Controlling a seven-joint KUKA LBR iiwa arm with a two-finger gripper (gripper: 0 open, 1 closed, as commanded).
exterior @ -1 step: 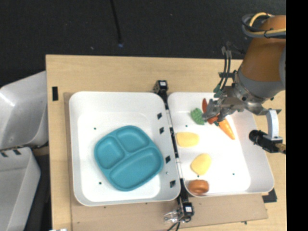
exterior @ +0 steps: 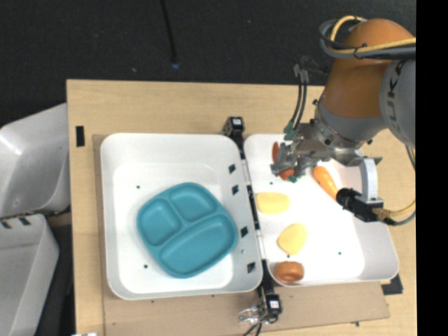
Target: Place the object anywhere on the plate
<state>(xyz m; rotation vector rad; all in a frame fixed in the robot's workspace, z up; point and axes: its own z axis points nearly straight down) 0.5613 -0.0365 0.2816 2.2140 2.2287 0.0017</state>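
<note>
Wooden bench (exterior: 84, 110), two white bins. Blue divided plate (exterior: 185, 228) in left bin (exterior: 112, 159). Gripper (exterior: 288, 168) at 10 o'clock of right bin (exterior: 378, 257), over red item (exterior: 289, 174); finger state unclear. Carrot (exterior: 324, 179) at 3 o'clock of it.

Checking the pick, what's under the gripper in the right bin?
Under the gripper, a small red and green item shows on the right bin floor. The gripper covers most of it, so its shape and any contact are unclear.
</note>
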